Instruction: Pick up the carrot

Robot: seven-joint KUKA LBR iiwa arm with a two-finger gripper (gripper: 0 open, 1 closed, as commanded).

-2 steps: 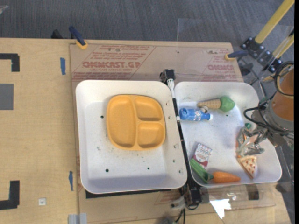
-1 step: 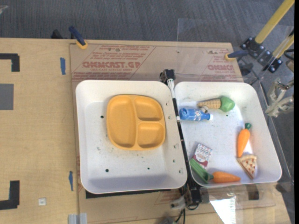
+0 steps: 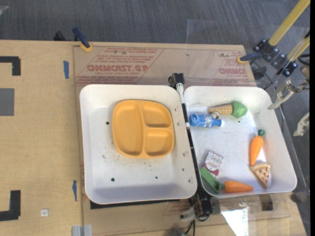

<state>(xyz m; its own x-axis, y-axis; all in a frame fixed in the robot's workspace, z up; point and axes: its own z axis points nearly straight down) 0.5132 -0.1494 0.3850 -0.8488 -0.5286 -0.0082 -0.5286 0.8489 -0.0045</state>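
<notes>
- Orange carrot (image 3: 255, 148) is lying near the right bin (image 3: 290, 146) wall, tip touching the pizza slice (image 3: 261, 173).
- We're seeing a second carrot (image 3: 237, 186) at the front edge; risking the wrong pick.
- We're unable to tell the gripper state.

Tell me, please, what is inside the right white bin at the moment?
The right bin holds two carrots, a pizza slice, a blue bottle, an ice-cream cone and a small packet. Whatever lies beneath them is covered.
</notes>
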